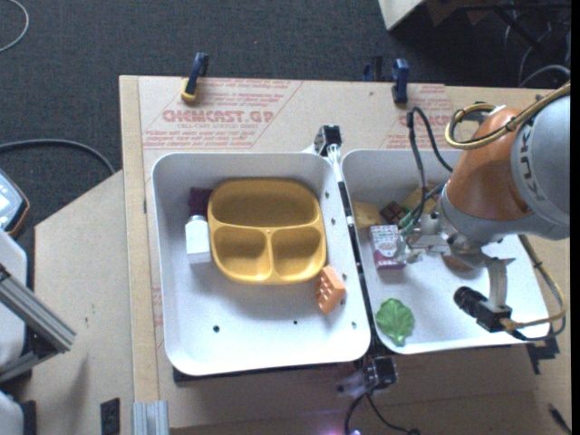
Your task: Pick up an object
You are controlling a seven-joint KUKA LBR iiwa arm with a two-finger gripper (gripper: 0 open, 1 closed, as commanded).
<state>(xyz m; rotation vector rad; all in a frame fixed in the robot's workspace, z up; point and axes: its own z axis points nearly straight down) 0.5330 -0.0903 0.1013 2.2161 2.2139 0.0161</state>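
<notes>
My gripper [412, 241] hangs low in the right bin [435, 332], under the orange wrist band [480, 193]. It sits right beside a small pink and white carton [386, 246], on the carton's right side, and whether it touches the carton is unclear. A green leaf-shaped toy [395, 320] lies at the bin's front left corner. A yellow piece [366, 214] and a small dark brown piece [391, 212] lie behind the carton. The arm hides much of the bin's right half.
The left bin [172, 279] holds a yellow divided plate [266, 231], a white bottle [198, 240], a dark purple item [199, 197] and an orange block [331, 288]. A black cylinder with cable [480, 308] hangs from the arm over the right bin's front.
</notes>
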